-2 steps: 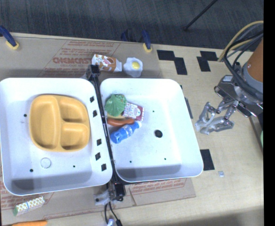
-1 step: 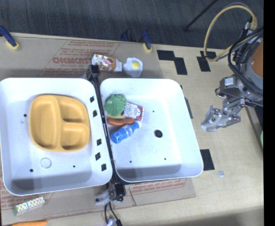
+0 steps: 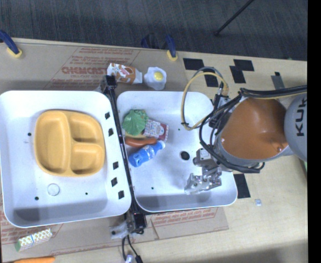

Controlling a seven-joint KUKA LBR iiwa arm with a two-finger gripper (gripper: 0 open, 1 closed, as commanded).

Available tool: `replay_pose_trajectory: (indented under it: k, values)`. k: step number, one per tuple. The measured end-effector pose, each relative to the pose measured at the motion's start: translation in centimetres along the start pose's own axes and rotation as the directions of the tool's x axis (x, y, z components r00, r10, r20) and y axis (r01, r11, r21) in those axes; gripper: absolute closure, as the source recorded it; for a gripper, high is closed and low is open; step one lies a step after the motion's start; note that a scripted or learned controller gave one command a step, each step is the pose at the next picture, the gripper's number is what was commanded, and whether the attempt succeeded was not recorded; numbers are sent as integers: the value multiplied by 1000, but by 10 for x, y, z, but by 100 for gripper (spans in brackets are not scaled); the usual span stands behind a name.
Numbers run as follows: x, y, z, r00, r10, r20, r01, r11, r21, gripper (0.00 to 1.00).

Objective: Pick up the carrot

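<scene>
The carrot (image 3: 140, 141) is a short orange piece lying flat near the left wall of the right bin (image 3: 171, 199). It sits just below a green leafy vegetable (image 3: 134, 121) and a red-and-white packet (image 3: 156, 129), with a blue bottle (image 3: 146, 154) touching its lower side. My gripper (image 3: 202, 181) hangs low over the bin's front right area, well to the right of the carrot and apart from it. Nothing shows in the gripper. The orange-banded wrist (image 3: 253, 133) sits above it.
A yellow divided tray (image 3: 69, 142) lies in the left bin (image 3: 12, 201). Behind the bins on the bench are a small carton (image 3: 122, 73) and a yellow-white object (image 3: 156, 78). Cables (image 3: 196, 100) loop over the right bin's back right.
</scene>
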State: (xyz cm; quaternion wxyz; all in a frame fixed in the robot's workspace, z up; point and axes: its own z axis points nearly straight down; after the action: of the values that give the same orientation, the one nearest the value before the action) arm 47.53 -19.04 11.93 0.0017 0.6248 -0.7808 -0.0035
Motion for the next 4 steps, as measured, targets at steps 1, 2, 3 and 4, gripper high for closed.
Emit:
replay_pose_trajectory:
  k: [1, 2, 3, 4]
  values:
    - [19, -5, -118, 900, -435, -5, 435, 900, 5, 100]
    - [6, -2, -199, 683, -730, -6, 730, 683, 3, 100]
    - [12, -3, -210, 553, -833, -6, 833, 553, 3, 100]
    - [8, -6, -253, 403, -915, -9, 915, 403, 3, 100]
